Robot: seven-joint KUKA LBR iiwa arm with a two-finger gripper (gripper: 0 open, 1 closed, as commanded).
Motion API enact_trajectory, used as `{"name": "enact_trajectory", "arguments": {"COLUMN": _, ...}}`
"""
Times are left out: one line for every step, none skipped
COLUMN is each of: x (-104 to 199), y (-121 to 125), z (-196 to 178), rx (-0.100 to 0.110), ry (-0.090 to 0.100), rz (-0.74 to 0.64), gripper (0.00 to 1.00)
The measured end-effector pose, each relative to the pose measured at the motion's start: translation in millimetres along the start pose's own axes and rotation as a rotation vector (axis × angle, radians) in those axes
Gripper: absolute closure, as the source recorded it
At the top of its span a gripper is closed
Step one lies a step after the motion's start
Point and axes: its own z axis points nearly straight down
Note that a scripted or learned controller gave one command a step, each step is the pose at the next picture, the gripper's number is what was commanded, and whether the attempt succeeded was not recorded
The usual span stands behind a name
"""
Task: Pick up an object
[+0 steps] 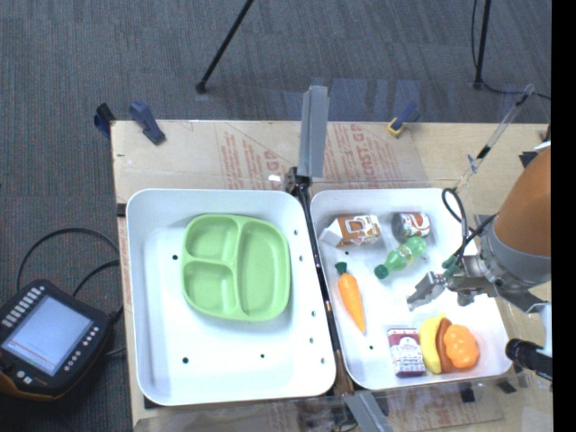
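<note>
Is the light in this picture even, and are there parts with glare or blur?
Camera view: the light is soft and even, with faint shadows under the carrot and green tray; the left bin is bright but not washed out; the gripper looks slightly blurred, and the labels on the carton and can are too small to read.

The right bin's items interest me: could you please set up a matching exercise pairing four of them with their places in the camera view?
Things:
1. carrot
2. green bottle
3. small carton
4. red box

Places:
A. near the bin's front edge, beside the yellow and orange toy food
B. back left part of the bin
C. along the bin's left side, leafy end toward the back
D. middle of the bin, lying tilted below the can

Pairs: 1-C, 2-D, 3-B, 4-A
</note>
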Motion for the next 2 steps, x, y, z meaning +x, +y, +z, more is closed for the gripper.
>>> {"name": "enact_trajectory", "arguments": {"x": 44.0, "y": -5.2, "z": 113.2, "rx": -0.001, "ry": 0.000, "rz": -0.008, "gripper": 0.00}}
{"name": "enact_trajectory", "arguments": {"x": 42.1, "y": -6.9, "z": 105.2, "rx": 0.004, "ry": 0.002, "rz": 0.000, "gripper": 1.00}}
